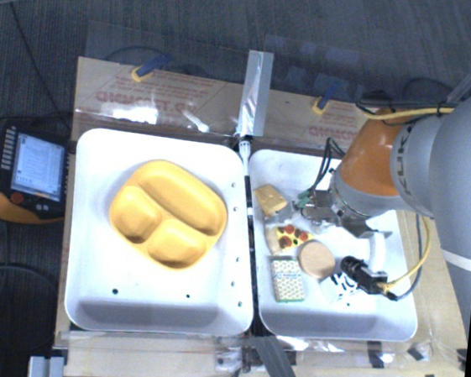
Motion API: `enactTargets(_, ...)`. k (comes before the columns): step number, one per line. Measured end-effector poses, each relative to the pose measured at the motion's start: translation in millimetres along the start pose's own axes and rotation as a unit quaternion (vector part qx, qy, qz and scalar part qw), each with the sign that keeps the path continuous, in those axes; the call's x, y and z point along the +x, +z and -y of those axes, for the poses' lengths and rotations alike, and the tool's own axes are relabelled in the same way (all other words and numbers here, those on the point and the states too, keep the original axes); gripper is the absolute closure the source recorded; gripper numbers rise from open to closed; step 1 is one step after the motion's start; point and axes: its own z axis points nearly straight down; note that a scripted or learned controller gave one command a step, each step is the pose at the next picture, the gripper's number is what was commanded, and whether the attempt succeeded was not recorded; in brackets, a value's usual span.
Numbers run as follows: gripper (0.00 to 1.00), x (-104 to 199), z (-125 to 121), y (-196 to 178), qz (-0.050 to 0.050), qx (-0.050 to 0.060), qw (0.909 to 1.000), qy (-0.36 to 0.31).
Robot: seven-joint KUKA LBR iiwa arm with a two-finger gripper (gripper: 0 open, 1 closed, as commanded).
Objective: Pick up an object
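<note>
Looking down at the worktop, you have the arm (424, 163) reaching into the right bin (397, 324), with the end effector (322, 203) low among a cluster of small items. Whether it is spread or pressed together you cannot tell from here, since the wrist hides it. Nothing is visibly lifted yet, so judge the pick as not done. The candidates all sit in the right bin: a tan wedge (270, 199) near the divider, a small decorated piece (287, 236) below it, a round tan disc (316, 259), a patterned card (288, 280) toward the front, and a black-and-white piece (345, 280). The left bin (88, 293) holds a large yellow molded tray (168, 212), well apart from the arm. What remains, by my reading, is closing on one item and raising it clear.
</note>
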Motion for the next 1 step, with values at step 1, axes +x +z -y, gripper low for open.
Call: enactTargets(1,0.00,4.7,8.9,-0.3,-0.001,-0.002,0.9911,0.133)
